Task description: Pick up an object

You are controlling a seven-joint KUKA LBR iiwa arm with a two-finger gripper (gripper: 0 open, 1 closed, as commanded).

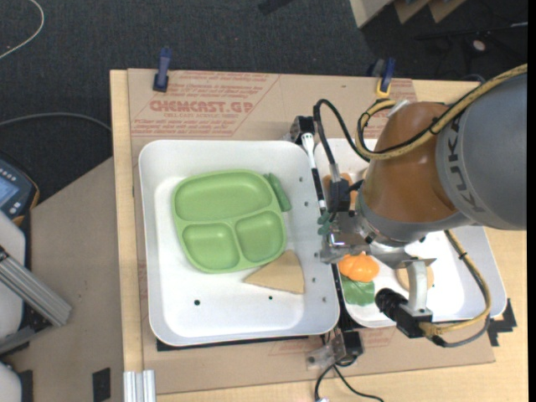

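My gripper (365,254) hangs under the orange-banded wrist (406,170), low over the left part of the right bin (469,296). Directly beneath it lies a small orange object (359,267), with a green object (359,292) just in front of that. The wrist hides how the gripper meets the orange object. In the left bin (159,249) a green divided tray (228,219) lies flat, and a tan wedge (280,276) rests against its near right corner.
The arm covers most of the right bin. A black marker-like stick (313,170) lies along the wall between the bins. Cables (444,329) loop over the right bin's near edge. Blue clamps (162,68) hold the cardboard base at the back.
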